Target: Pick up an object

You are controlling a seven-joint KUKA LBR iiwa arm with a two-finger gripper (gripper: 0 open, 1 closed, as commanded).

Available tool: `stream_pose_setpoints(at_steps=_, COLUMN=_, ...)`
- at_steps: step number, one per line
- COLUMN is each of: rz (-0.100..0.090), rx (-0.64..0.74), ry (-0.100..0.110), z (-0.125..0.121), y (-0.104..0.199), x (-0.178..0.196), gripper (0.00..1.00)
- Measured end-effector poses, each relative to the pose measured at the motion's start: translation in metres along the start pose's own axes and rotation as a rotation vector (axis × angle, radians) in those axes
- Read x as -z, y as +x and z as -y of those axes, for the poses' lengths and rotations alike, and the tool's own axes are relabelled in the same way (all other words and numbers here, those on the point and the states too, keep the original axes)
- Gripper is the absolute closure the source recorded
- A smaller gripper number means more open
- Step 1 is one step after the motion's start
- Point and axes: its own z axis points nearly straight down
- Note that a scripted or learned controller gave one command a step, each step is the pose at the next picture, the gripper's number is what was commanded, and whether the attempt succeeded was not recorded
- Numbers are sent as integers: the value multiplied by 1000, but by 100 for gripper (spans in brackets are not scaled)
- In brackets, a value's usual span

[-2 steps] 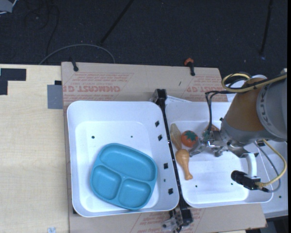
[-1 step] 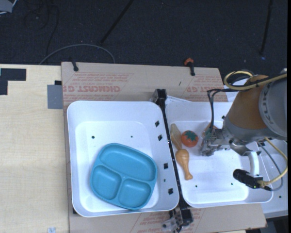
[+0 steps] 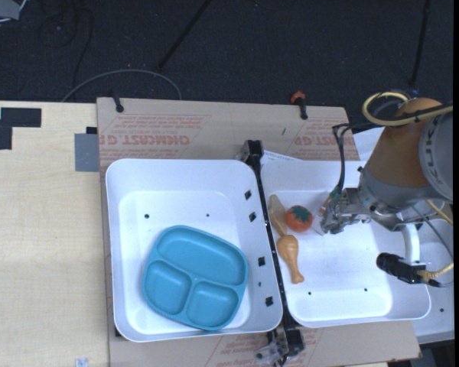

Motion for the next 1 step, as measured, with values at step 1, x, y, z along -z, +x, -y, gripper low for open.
stream_pose_setpoints(at_steps=1, rz=2, rx=-1, ry=-3, z=-4, y=-10, x=58, gripper=100)
